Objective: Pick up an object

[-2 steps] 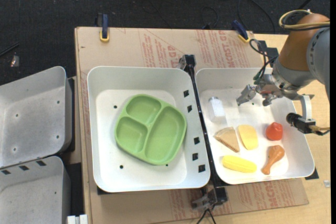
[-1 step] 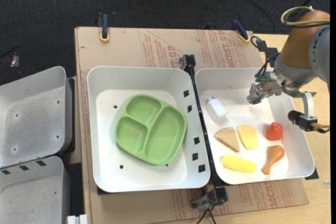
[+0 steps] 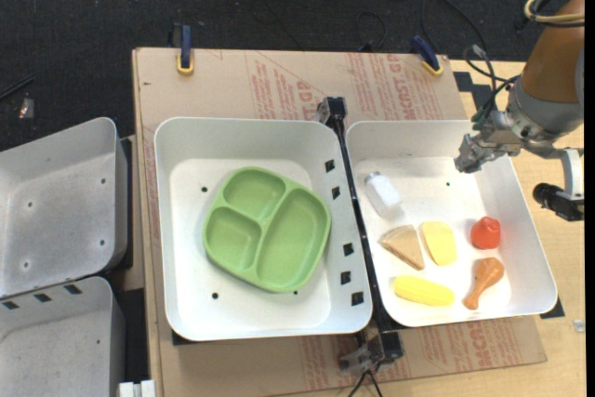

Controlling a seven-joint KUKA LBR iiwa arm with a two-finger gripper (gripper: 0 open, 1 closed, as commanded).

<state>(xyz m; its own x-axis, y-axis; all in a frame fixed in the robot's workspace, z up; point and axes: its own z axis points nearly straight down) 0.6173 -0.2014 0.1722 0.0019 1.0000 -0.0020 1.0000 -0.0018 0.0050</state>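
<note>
Here we see the end effector (image 3: 472, 153) hovering over the right bin (image 3: 530, 218), near its far right corner; we cannot tell its state. The red tomato toy (image 3: 485, 232) lies nearest, just toward the camera.

Plate (image 3: 268, 228) in left bin (image 3: 177, 200)

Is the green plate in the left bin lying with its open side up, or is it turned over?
Open side up. The green plate lies flat in the left bin, and its three hollow compartments face the camera.
</note>
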